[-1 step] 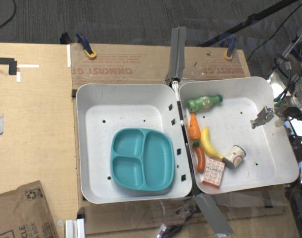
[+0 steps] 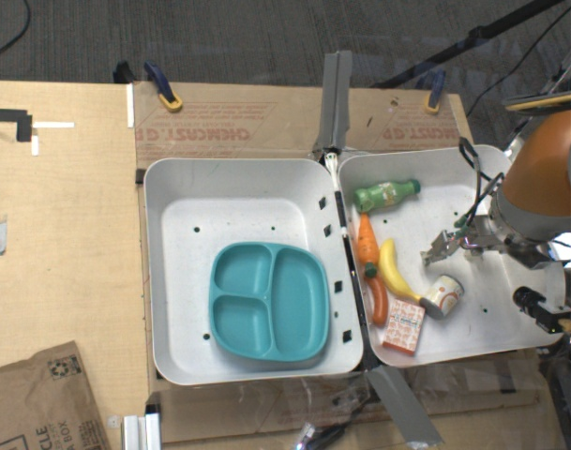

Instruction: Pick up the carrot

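The carrot [image 2: 367,239] is orange with a green top and lies along the left wall of the right bin [image 2: 482,331], pointing up and down the view. My gripper [image 2: 442,247] hangs over the middle of that bin, right of the carrot and clear of it, just above a small can [image 2: 443,296]. Nothing shows between its fingers.
A green bottle [image 2: 385,194] lies above the carrot, a banana [image 2: 394,270] just to its right, a red sausage [image 2: 378,300] below it, and a small red and white box [image 2: 404,326] near the front. The left bin [image 2: 172,251] holds a teal divided plate [image 2: 269,300].
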### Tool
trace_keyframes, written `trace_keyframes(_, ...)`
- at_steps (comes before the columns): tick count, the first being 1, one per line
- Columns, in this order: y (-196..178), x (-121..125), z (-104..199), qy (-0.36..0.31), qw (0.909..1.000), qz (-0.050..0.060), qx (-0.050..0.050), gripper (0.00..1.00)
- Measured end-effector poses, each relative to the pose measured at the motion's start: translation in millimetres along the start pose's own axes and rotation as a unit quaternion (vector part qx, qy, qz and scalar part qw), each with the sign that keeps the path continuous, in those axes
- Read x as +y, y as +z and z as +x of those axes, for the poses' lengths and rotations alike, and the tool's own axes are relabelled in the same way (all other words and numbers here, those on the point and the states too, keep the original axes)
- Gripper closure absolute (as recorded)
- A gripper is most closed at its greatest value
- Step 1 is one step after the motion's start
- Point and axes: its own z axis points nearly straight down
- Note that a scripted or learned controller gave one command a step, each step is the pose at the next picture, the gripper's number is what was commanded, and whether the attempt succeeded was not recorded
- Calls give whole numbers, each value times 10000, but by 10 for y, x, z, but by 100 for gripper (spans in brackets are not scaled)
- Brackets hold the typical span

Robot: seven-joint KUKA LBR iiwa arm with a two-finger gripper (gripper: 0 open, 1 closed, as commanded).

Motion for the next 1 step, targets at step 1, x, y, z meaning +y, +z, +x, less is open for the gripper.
trace_keyframes(1,-170,338,117,-13,9999,135,43,0)
